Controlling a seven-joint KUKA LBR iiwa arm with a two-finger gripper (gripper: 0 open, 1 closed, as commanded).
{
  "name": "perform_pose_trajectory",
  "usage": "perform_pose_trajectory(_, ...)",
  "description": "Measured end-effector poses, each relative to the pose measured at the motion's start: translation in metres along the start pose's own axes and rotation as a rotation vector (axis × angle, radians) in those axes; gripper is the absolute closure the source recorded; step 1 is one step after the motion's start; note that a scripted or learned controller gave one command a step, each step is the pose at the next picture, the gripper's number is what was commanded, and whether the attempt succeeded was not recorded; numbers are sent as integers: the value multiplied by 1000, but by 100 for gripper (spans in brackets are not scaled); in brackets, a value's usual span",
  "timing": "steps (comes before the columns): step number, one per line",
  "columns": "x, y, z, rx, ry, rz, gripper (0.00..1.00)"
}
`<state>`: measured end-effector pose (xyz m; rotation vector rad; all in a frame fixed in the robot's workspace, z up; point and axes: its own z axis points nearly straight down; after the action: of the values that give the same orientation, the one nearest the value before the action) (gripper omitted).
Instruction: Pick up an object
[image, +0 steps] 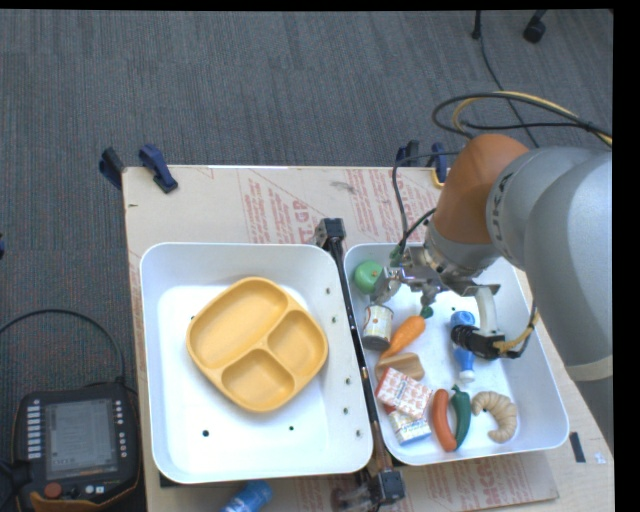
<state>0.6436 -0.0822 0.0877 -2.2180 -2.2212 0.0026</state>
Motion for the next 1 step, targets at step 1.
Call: perform_pose_trajectory(1, -1, 0, 0, 0, 0, 0, 0)
